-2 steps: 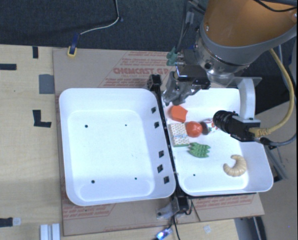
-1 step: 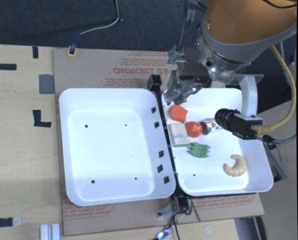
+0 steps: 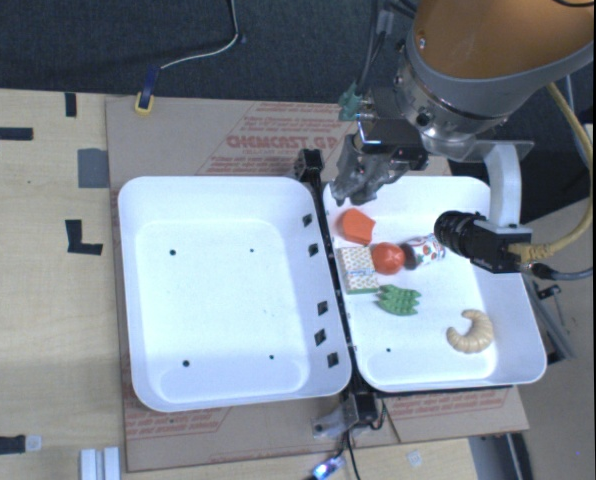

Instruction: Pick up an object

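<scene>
A: Where's the gripper?

B: At twelve o'clock in the right bin, just above the orange block. I cannot tell its state.

A: And the rest?

B: A patterned card, red tomato and small can sit mid-bin; green leaf at six o'clock of them; croissant toward five

Two bins sit side by side on the tabletop. All the things lie in the right bin, next to the left bin. A wedge block lies at the back, with the hand just above it. In front of the wedge lies a small card. A round ball touches the card's right side, and a little can lies right of the ball. A leafy toy lies in front of the ball. A croissant lies further right, nearer the front.
</scene>
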Tool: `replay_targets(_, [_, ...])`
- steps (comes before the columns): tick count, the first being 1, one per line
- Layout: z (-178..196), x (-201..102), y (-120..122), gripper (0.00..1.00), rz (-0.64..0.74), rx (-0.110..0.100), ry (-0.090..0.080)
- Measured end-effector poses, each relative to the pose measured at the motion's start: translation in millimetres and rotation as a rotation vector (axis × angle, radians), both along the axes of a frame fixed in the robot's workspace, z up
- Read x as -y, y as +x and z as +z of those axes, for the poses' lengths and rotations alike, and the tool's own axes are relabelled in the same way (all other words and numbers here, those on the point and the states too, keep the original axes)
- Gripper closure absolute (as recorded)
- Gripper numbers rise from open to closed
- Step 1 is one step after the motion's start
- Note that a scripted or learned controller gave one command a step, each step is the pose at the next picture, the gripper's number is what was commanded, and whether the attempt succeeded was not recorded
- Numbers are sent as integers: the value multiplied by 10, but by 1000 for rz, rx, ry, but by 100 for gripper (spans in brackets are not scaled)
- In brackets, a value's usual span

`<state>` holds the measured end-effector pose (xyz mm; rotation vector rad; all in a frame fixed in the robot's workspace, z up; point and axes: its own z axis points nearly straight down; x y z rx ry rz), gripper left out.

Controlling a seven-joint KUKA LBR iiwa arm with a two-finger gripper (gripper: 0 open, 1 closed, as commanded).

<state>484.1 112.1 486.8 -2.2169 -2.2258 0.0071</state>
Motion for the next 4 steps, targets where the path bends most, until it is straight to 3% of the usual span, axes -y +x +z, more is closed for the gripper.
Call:
replay_targets(1, [94, -3, 3, 100, 0, -2, -1])
replay_targets(2, [77, -341, -7, 100, -1, 1, 3])
replay_targets(3, [180, -327, -2, 100, -2, 1, 2])
replay_targets(4, [491, -933, 124, 100, 2, 5, 5])
